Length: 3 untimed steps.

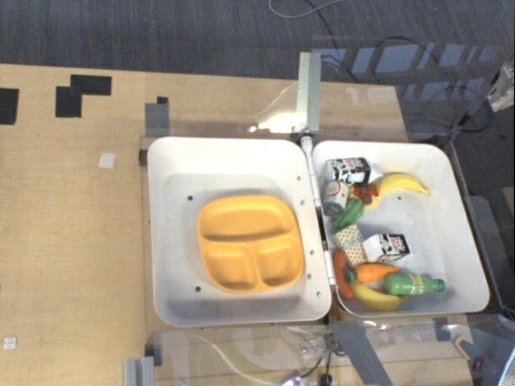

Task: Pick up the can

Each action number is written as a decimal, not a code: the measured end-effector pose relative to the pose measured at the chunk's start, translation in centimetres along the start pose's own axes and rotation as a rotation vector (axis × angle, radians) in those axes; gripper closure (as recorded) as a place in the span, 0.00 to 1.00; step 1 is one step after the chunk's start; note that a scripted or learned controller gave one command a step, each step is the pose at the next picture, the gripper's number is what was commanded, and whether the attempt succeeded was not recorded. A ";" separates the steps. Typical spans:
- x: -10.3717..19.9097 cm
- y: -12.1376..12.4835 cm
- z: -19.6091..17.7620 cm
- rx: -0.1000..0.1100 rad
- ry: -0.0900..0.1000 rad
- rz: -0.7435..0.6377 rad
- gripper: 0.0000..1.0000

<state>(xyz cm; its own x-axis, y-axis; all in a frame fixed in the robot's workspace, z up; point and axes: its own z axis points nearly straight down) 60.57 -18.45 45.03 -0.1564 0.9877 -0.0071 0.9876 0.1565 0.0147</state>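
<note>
A small silvery can [333, 193] lies against the left wall of the right bin [451, 215], in its far left part. A black-and-white carton [350, 170] lies just behind it. A green pepper [351, 211] and a small red fruit [367, 193] press against its near and right sides.
The right bin also holds a banana [402, 184], a checkered box [348, 236], a small carton [387, 248], a carrot [375, 273], a green bottle [414, 284] and a second banana [376, 297]. In the left bin [169, 240] sits an orange divided plate [245, 244].
</note>
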 end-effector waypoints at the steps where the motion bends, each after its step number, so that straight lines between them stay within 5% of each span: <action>1: 0.1 0.2 -1.3 -0.008 -0.004 -0.005 1.00; 2: 0.1 0.2 -1.3 -0.008 -0.004 -0.005 0.00; 3: 0.1 0.3 -2.7 -0.016 -0.008 -0.010 1.00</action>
<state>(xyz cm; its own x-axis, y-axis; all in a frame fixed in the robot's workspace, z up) 60.81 -18.29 47.70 -0.1660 0.9860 -0.0152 0.9856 0.1664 0.0301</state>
